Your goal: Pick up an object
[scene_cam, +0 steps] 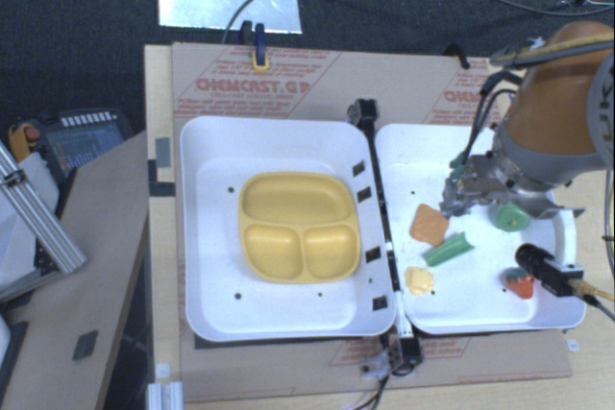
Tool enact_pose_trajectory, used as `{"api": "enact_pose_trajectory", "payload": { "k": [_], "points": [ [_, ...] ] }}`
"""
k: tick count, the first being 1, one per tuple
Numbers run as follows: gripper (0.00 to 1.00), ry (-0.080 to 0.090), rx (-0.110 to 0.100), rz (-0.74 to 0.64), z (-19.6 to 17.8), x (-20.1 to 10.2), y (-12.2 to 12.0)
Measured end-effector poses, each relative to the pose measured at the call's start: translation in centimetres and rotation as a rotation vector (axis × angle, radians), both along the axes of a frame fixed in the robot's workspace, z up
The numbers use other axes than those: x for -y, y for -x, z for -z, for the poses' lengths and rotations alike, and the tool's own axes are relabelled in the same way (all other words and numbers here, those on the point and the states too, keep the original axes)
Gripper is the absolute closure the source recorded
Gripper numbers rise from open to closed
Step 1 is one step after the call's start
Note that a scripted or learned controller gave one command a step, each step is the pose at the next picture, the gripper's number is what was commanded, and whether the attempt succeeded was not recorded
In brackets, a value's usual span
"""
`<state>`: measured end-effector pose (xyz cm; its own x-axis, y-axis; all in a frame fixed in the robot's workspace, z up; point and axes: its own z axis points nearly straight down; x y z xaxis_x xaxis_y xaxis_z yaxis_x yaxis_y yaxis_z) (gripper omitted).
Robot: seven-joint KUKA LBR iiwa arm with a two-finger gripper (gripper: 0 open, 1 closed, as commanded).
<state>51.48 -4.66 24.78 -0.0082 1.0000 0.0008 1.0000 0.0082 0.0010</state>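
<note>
Gripper [459, 197] hung low over the right bin [480, 317]; whether the jaws were released or clenched, cannot tell. Nearest item, an orange piece [429, 225], lay just below-left of the jaws. Green block [448, 250] beyond it, long axis slanting up-right.

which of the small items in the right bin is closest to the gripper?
The orange piece, just below-left of the gripper. The green bar, yellow piece and red item lie farther toward the bin's front.
</note>
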Motion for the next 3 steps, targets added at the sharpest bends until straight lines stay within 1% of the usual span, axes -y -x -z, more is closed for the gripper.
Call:
{"api": "enact_pose_trajectory", "payload": {
  "k": [1,2,3],
  "points": [
    [1.0,0.0,0.0,-0.001,1.5,-4.6,-1.0],
    [1.0,-0.001,-0.001,-0.002,2.0,-10.2,-0.7],
    [1.0,0.0,0.0,-0.001,3.2,-15.3,-1.7]
  ]
}}
